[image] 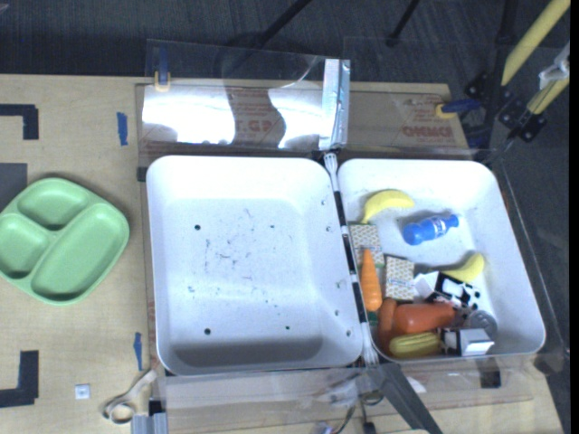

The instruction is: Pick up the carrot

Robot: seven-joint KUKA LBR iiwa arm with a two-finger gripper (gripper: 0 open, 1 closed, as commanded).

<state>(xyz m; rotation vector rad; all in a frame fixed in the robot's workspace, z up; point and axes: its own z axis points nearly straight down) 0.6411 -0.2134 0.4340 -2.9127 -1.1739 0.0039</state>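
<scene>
Nearest the camera, a tan looped object [122,407] lies on the wooden tabletop [81,351], just outside the corner of the left shallow white bin [172,242], whose floor carries faint scuffs and a few dark dots.

In the near end of the right shallow white bin [516,242], things crowd together. A yellow, corn-like piece [412,344] lies crosswise against the near wall, with a small grey and white box [472,340] just beside it on the right. Touching the yellow piece on its far side is a red-orange rounded toy vegetable [421,317]. A black and white object [455,288] sits just beyond that.

The slim orange carrot [370,280] lies flat in the right bin, close along the wall it shares with the left bin. Its long axis runs from near to far, almost parallel to that wall. It looks thicker at its near end, which touches the red-orange vegetable, and narrower at its far end, so it points away from the camera. A patterned card [396,276] lies just beside it on the right, and a second patterned piece [365,236] sits at its far tip.

Farther back are a small yellow curved piece [470,265], a blue bottle [430,228] on its side, and a yellow banana-like shape [387,203].

Well apart on the left, a green divided plate [59,239] rests on the tabletop. Beyond both bins stands a clear plastic sheet [235,107].

Whether the claw is released or clenched cannot be told.
</scene>
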